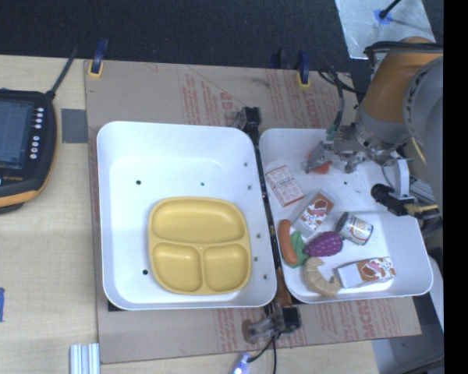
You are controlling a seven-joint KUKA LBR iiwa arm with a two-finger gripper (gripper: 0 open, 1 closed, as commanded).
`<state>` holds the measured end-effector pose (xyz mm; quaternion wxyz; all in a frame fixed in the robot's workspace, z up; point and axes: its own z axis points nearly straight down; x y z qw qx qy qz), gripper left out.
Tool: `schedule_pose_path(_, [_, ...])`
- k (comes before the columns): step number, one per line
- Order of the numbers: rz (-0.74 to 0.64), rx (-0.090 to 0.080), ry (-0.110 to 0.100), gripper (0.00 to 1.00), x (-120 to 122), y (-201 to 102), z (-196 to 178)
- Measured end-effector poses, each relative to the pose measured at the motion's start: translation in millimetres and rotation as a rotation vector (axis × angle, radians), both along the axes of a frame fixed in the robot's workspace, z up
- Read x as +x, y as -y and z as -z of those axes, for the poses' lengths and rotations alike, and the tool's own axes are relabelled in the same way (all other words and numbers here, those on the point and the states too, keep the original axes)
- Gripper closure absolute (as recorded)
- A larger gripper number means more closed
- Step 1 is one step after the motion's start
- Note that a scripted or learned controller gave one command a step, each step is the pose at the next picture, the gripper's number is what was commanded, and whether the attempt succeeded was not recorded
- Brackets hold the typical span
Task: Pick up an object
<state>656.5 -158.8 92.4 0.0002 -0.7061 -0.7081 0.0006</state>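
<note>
The right bin [409, 248] holds several small items: a red-and-white packet [283, 184], a small carton [316, 213], a tin can [356, 228], purple grapes [324, 245], an orange sausage-like piece [285, 241] with a green piece [298, 248] beside it, a pale croissant [320, 279] and a white box [366, 273]. My gripper [330, 156] hangs low over the far part of this bin, beyond the carton and right of the packet. A small reddish bit [318, 164] shows at its tip; I cannot make out what it is.
The left bin [125, 162] holds a yellow divided tray [200, 244]. A control pendant [12, 146] lies on the bench at far left. Black parts of the arm [394, 197] overhang the right bin's right side. Clamps [302, 59] sit at the board's far edge.
</note>
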Motion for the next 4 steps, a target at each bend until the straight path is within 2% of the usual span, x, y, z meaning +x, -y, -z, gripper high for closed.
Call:
schedule_pose_path(1, [-0.002,0.000,-0.004,0.00,-0.4,-27.2,0.5])
schedule_pose_path(2, [0.000,-0.001,0.000,0.00,-2.0,36.9,-86.2])
schedule_pose_path(3, [-0.002,0.000,-0.005,0.00,-67.4,-24.6,1.3])
schedule_pose_path(4, [-0.002,0.000,-0.004,0.00,-81.0,-26.3,0.8])
